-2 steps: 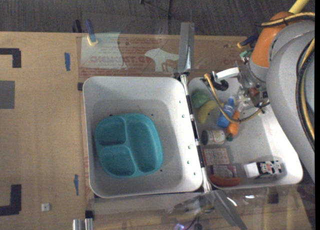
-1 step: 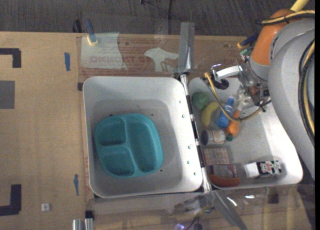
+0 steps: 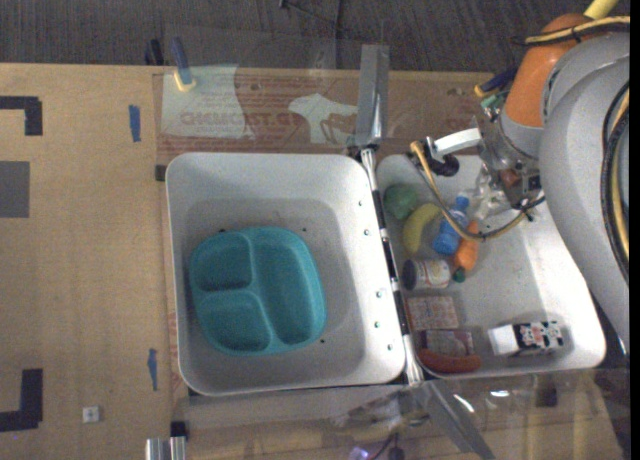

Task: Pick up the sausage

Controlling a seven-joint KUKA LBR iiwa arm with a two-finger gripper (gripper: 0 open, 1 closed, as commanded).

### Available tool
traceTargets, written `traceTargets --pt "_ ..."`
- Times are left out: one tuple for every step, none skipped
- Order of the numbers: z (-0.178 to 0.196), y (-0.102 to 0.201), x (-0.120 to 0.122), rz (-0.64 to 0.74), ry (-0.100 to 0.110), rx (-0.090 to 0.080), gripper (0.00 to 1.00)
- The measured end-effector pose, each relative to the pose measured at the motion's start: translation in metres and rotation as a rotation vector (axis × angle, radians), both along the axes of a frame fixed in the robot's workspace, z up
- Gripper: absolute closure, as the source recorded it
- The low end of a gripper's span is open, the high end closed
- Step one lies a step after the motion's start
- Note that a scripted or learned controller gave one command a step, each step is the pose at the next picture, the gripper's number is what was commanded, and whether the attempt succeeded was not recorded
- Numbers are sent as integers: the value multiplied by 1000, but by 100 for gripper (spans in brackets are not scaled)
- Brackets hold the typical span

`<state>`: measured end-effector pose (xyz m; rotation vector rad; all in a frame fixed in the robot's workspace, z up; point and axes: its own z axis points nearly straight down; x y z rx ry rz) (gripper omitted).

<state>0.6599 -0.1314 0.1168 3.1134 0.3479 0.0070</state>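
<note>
The sausage [image 3: 448, 361] is a reddish-brown link lying flat along the front wall of the right bin [image 3: 560, 278], at its near left corner. My gripper [image 3: 487, 200] hangs over the far part of that bin, close to a blue item [image 3: 447, 238] and well away from the sausage. Cables and the wrist body hide the tip of the gripper.
The right bin also holds a green item [image 3: 400, 198], a banana [image 3: 420, 226], an orange piece [image 3: 465, 253], a small can [image 3: 430, 272], a flat patterned packet [image 3: 437, 312] and a milk carton [image 3: 527, 337]. A teal divided plate [image 3: 257, 289] lies in the left bin [image 3: 200, 188].
</note>
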Motion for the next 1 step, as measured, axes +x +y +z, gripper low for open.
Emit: traceTargets --pt "7 0 0 3 3 0 100"
